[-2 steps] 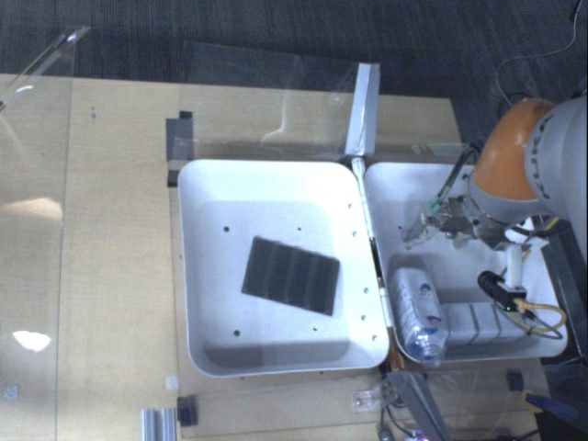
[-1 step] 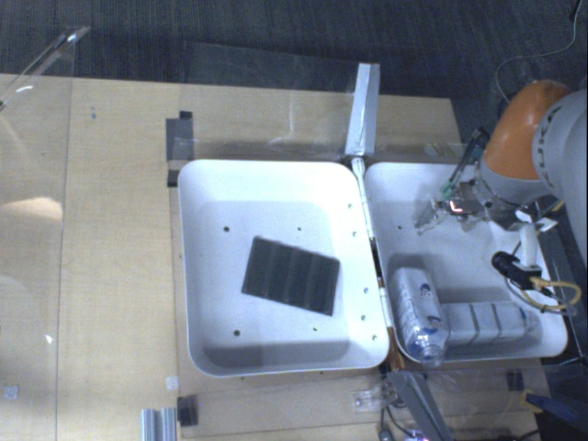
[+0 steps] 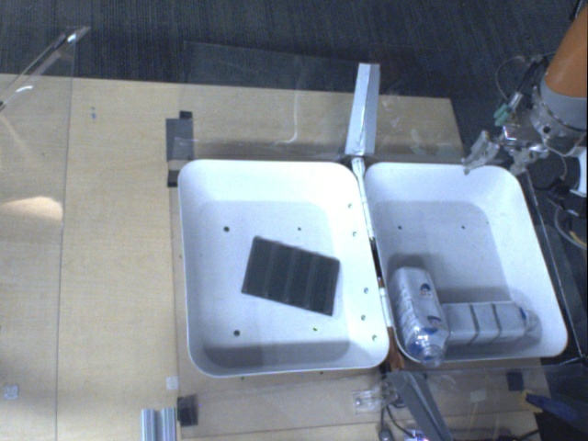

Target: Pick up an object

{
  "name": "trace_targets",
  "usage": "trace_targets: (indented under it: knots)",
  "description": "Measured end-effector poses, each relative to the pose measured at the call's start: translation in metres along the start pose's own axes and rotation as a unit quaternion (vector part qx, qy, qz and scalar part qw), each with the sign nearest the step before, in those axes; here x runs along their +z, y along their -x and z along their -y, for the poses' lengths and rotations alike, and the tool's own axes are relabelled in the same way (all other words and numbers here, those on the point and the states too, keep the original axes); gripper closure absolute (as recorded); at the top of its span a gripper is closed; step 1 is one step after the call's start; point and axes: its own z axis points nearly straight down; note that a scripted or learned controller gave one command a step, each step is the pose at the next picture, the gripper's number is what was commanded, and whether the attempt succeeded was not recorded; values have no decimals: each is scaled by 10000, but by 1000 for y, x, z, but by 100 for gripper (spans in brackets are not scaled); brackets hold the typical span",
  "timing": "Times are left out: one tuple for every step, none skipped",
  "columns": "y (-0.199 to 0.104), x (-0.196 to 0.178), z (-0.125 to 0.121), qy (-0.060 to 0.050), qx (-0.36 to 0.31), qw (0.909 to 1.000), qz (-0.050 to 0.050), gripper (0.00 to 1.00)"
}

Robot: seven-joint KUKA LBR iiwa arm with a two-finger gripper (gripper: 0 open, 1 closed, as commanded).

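Observation:
A dark grey ribbed flat pad [image 3: 291,276] lies in the middle of the left bin [image 3: 207,209]. In the right bin [image 3: 459,200], a clear plastic bottle [image 3: 418,315] lies along the near left side. A grey ribbed block [image 3: 489,322] rests beside it against the near wall. My gripper [image 3: 501,152] hangs over the far right corner of the right bin, well away from the bottle and block. Its fingers are spread open with nothing between them.
A metal post [image 3: 363,108] rises behind the seam between the bins. Cables and hardware [image 3: 570,209] crowd the right edge beside the arm. The wooden bench [image 3: 92,246] stretches to the left of the bins.

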Motion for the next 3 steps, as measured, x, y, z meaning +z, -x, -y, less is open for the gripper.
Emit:
trace_targets:
  knots:
    - [-10, 55, 72, -33, 919, 9958, -4, 0]
    - [-43, 116, 179, 9, 1079, 9942, -10, 0]
    - [-52, 117, 130, 18, 406, 9992, -6, 0]
